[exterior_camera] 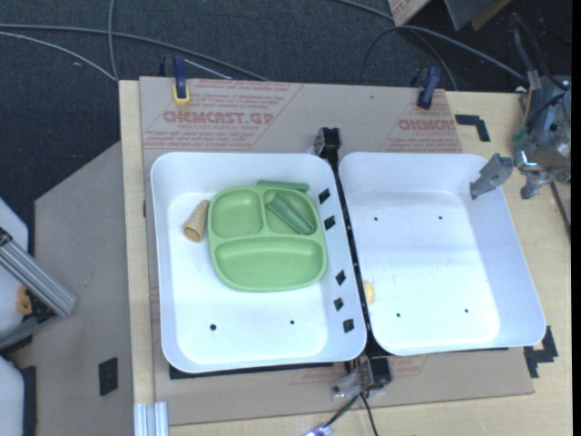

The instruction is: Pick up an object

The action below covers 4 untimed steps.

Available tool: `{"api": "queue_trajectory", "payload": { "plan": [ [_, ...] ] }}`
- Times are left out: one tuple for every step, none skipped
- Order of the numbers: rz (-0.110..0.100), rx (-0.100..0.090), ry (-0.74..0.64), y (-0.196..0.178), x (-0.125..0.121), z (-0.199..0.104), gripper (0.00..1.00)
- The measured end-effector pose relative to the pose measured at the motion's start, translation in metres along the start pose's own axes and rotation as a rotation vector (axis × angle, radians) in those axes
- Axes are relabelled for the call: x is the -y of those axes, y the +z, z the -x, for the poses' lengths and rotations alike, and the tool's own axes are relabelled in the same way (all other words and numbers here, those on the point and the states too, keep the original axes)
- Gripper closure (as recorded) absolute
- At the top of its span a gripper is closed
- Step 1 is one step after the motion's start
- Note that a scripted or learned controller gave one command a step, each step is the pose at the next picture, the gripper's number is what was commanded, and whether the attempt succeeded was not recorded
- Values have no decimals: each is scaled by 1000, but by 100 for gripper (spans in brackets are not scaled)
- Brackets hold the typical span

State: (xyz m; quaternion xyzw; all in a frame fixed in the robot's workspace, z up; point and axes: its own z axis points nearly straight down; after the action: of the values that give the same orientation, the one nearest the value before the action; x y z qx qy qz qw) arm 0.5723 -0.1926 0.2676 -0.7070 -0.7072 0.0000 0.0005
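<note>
A green divided plate lies in the left bin. A darker green oblong piece rests in the plate's upper right compartment. A tan cone lies on the bin floor, touching the plate's left rim. A small yellow item sits against the divider at the right bin's left wall. My gripper hangs over the upper right corner of the right bin, far from all these objects. It is open, its two grey fingers spread apart with nothing between them.
Black clips line the divider between the bins. Blue clamps hold the board at the back. Cables run across the dark floor behind the bench, and a metal rail lies at the left.
</note>
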Motion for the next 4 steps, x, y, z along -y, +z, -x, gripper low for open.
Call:
{"api": "queue_trajectory", "payload": {
  "plan": [
    [-4,-2,1,45,5,5,0],
    [-5,-2,0,105,-2,7,0],
    [-6,-3,-1,167,-6,4,0],
    [2,0,0,152,-8,5,100]
  ]
}}
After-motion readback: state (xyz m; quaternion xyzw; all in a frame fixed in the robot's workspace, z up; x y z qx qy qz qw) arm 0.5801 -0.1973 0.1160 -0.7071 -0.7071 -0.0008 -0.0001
